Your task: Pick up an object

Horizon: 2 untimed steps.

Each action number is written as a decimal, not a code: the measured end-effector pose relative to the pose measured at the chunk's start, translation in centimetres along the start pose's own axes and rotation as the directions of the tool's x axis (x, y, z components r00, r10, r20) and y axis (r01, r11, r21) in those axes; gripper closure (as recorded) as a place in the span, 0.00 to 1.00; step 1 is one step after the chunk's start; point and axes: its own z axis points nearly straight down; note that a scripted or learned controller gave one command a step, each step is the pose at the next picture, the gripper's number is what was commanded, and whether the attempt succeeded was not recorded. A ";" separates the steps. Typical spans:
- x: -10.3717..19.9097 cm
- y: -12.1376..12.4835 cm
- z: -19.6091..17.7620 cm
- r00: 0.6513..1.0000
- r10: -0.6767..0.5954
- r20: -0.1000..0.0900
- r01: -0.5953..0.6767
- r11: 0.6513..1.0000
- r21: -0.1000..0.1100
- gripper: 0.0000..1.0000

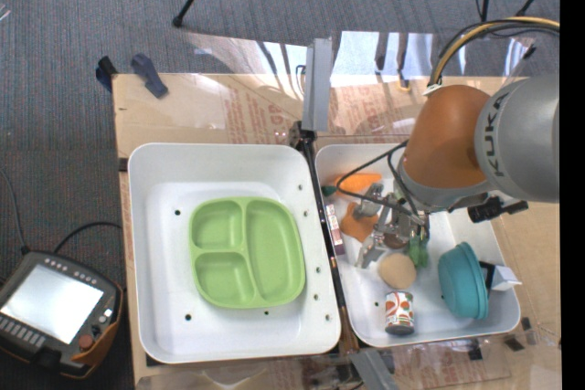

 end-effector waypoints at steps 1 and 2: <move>3.1 -0.9 0.0 1.000 0.018 -0.001 -0.018 1.000 0.000 0.00; 2.9 -0.8 -0.8 1.000 0.013 0.000 -0.013 1.000 0.000 1.00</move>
